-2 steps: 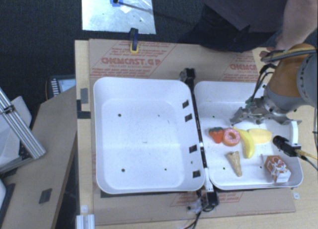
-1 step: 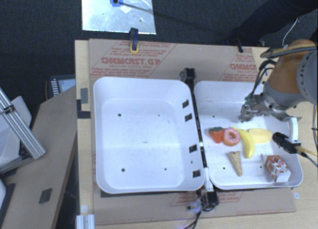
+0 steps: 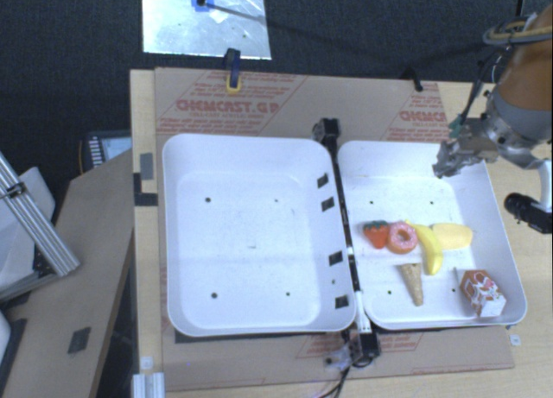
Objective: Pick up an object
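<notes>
While the tool point(image 3: 451, 161) hovers over the right bin's point(image 3: 380, 172) far corner, these points apply:
Tool state: cannot tell.
Objects: doughnut point(image 3: 402, 237), tomato-like piece point(image 3: 376, 233), banana point(image 3: 429, 248), lemon point(image 3: 452, 235), cone point(image 3: 413, 282) and small box point(image 3: 481, 293), clustered in the near half, well apart from the tool.
Risk: tight packing could make a descent nudge neighbours or clamp two things.
Writing: "CHEMCAST GP" on the brown sheet point(image 3: 233, 98) covering the tabletop.

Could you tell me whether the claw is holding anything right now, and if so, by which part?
Nothing is held: the claw hovers over the right bin's far corner, apart from the toys.
</notes>
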Tool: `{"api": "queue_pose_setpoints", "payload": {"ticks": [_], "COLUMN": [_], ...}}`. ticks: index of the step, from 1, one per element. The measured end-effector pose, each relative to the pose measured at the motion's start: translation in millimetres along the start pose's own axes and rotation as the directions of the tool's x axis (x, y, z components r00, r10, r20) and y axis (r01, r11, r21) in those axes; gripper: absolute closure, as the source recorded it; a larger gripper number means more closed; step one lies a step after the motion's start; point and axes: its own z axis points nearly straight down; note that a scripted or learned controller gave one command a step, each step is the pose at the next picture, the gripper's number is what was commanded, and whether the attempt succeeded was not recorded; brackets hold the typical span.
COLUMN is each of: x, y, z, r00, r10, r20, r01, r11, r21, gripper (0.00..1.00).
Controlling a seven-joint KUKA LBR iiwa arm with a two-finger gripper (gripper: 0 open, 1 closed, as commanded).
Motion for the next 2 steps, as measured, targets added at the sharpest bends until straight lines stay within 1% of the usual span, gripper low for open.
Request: {"api": "queue_pose_setpoints", "payload": {"ticks": [1,2], "x": [-2.1,-2.2], "y": [-1.9,-0.9], "z": [-0.8,-11.5], "r00": [1.000,1.000], "r10": [0.002,-0.001], "r20": [-0.001,0.000], "r01": [-0.002,0.001], "r11": [1.000,1.000], "r21": [0.012,0.010], "gripper": [1.00,1.00]}}
